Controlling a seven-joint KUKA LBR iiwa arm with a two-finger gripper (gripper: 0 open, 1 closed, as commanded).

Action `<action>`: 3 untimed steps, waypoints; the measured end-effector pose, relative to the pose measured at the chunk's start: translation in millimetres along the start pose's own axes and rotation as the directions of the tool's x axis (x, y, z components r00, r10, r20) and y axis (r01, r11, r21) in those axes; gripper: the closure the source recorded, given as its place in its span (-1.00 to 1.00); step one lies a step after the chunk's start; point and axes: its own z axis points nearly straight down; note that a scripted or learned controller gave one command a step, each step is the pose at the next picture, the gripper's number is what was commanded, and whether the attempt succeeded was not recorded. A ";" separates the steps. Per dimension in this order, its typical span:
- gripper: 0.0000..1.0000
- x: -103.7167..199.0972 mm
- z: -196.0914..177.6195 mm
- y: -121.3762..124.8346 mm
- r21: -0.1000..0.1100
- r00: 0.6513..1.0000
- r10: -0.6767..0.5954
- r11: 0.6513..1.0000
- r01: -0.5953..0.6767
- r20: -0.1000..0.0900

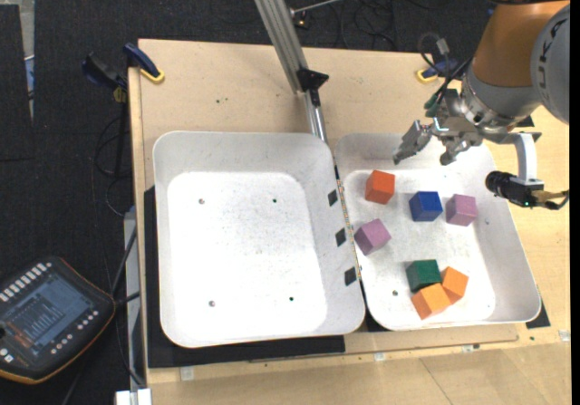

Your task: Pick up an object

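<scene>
Gripper [424, 149]: hung spread open over the right bin's [507, 308] far edge, holding nothing.
Blocks: orange [381, 187], blue [425, 206], two purple [461, 209] [372, 236], green [422, 274], two orange [441, 293] touching, all in the right bin.

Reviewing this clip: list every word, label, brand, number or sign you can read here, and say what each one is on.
No text reads clearly.
Arm: dark letter shapes at the picture's right edge, cut off and not readable.
Teach pendant at lower left: its screen shows rows of lines, too small and blurred to read.
Coloured blocks, such as the blue block, and the right bin: no markings seen.
</scene>
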 end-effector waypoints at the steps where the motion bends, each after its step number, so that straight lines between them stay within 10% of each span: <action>1: -1.00 0.0 -2.9 0.9 -0.005 1.000 -0.001 1.000 0.001 0.001; 3: -1.00 -0.8 101.1 8.1 -0.007 1.000 0.000 1.000 0.000 -0.003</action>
